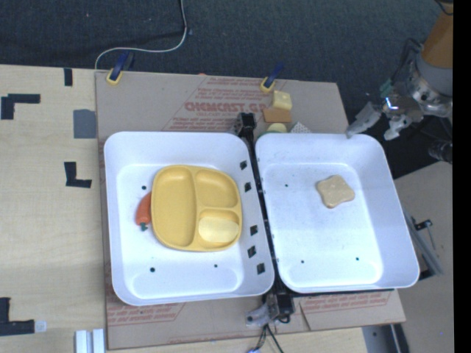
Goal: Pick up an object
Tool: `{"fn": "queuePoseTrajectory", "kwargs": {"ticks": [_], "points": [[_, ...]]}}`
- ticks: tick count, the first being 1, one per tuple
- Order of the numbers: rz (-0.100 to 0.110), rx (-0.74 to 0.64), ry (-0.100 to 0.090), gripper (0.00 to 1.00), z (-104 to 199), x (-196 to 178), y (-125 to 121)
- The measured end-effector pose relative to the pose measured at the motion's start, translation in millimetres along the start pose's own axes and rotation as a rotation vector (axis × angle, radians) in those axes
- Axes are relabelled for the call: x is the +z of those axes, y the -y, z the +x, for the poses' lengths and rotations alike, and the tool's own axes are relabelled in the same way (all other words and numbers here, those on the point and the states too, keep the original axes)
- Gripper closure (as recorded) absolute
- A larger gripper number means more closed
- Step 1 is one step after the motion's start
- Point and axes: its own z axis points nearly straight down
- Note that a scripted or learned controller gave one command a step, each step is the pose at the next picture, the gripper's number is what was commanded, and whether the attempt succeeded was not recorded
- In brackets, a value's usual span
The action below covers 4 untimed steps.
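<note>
Two white bins sit side by side on the worktop as the arm waits at upper right.

The left bin holds a yellow divided plate over an orange item; the right bin holds a beige cookie-shaped piece in its upper half. Beyond that bin's upper right corner, the claw hangs with fingers spread wide, gripping nothing.

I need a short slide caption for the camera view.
Gripper hovers beyond right bin holding a beige piece; yellow plate fills left bin.
</note>
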Motion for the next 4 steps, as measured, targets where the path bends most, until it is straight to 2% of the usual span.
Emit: {"fn": "queuePoseTrajectory", "kwargs": {"ticks": [1,2,3,4], "points": [[0.007,0.0,-0.002,0.0,-7.8,168.9,9.4],[-0.002,-0.003,0.002,0.0,58.0,173.7,38.3],[-0.006,0.0,0.003,0.0,57.2,172.4,61.0],[-0.006,-0.001,0.002,1.0,57.6,162.9,60.3]]}}
